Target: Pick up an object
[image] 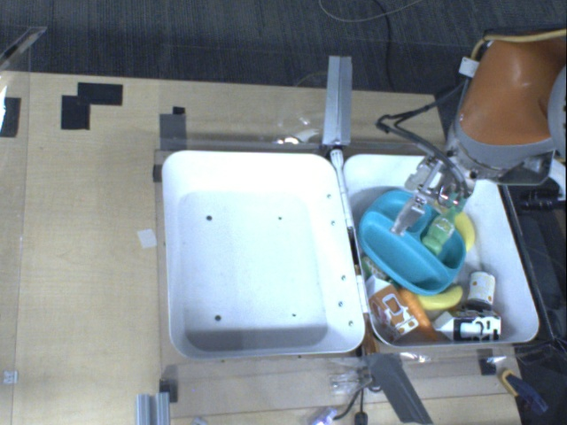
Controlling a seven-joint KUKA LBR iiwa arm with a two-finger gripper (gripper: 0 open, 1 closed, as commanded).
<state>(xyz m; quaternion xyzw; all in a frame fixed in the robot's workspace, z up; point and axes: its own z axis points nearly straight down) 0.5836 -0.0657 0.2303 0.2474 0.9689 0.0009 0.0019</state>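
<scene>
The right bin [518, 264] holds a pile of objects. A blue bowl [403, 251] lies tilted in its middle, with a green item [438, 234] at the bowl's right rim. A yellow piece [441, 299] curves under the bowl. At the front are an orange box [399, 312] and a black-and-white bottle [474, 328], with a small white container [481, 286] beside them. My gripper [427, 212] hangs low over the bowl and the green item, open, one silver finger [406, 218] reaching into the bowl. Nothing sits between the fingers.
The left bin [257, 246] is a shallow white tray sharing a metal divider [347, 228] with the right one. The arm's orange band [509, 87] looms over the right bin's far right corner. Cables run behind the bins.
</scene>
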